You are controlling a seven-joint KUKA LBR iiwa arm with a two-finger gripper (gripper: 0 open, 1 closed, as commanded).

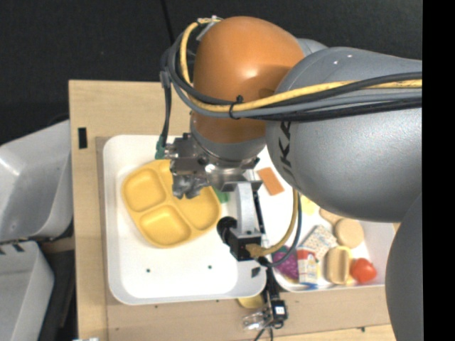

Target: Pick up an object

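Observation:
A yellow plate [162, 203] with three compartments lies in the left white bin [178, 279], in its upper half. My gripper [190, 182] hangs from the orange and grey wrist directly over the plate's upper right compartment, low and close to it. The wrist body hides the contact area. Nothing can be seen held in the gripper.
The right bin [373, 279], largely covered by the arm, holds several toy foods: an orange card [270, 181], purple grapes [288, 266], a small carton [310, 256], a bun [336, 266], a red tomato [364, 270] and a round biscuit [348, 231]. The wooden bench [85, 219] frames both bins.

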